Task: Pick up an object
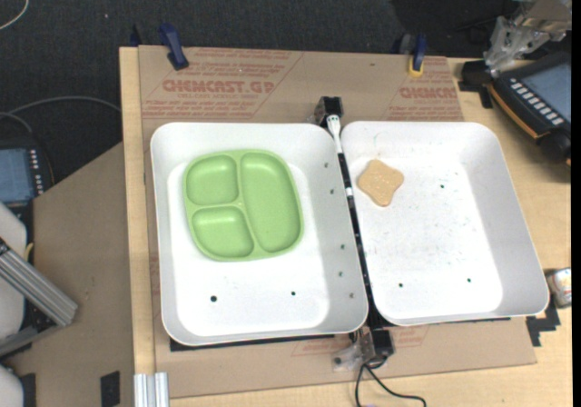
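Two shallow white bins sit side by side on a brown board, their inner edges touching along a dark hinge-like strip. The left bin (182, 292) holds a green divided plate (242, 204) lying flat toward its far half, three compartments facing up, with bare floor on the near side. The right bin (472, 242) holds a small tan piece shaped like a slice of toast (379, 182), flat on the floor in the far left corner, just beside the wall next to the middle strip. It is the likeliest thing to pick up, being small and clear of other items, though its closeness to the wall could crowd a finger on that side. The state of the tool cannot be told from this view.
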Action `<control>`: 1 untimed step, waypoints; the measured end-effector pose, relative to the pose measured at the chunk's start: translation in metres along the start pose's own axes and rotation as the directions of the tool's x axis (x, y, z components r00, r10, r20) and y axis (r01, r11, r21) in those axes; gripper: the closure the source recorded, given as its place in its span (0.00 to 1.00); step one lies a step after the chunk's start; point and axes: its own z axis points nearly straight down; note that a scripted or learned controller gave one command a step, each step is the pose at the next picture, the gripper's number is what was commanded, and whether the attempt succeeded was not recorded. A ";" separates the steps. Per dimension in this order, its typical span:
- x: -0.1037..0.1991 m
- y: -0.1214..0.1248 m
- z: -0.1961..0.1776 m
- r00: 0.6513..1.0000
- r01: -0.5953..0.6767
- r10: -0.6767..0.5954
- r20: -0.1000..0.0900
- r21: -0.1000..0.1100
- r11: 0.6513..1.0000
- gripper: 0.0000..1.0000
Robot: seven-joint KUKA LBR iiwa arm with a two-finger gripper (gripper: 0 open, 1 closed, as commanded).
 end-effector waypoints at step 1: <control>0.025 -0.087 -0.104 1.000 -0.002 0.002 -0.004 0.008 1.000 1.00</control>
